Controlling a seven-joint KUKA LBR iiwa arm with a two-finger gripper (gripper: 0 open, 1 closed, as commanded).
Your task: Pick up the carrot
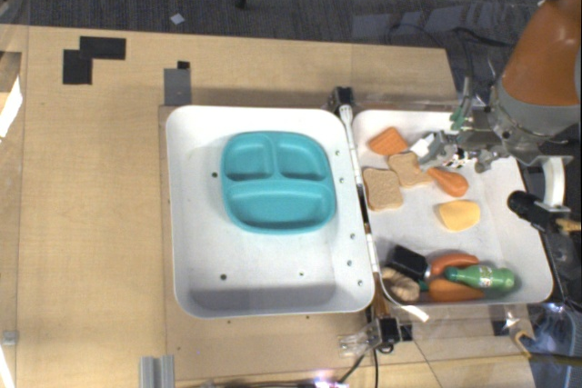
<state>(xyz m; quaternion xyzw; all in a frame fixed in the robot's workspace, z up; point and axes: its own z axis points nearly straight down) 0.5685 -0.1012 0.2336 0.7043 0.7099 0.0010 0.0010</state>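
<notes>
The carrot (pixel 448 183) lies in the right bin (pixel 536 286), near its upper middle, an orange tapered piece slanting down to the right. It is probably a light, stiff toy with a smooth skin that could slip; the thick middle looks the best place to grip, across its width. Touching its upper end is a bread-shaped piece (pixel 406 168). The tool (pixel 452 152) hangs just above the carrot; whether it is released or clenched I cannot tell.
</notes>
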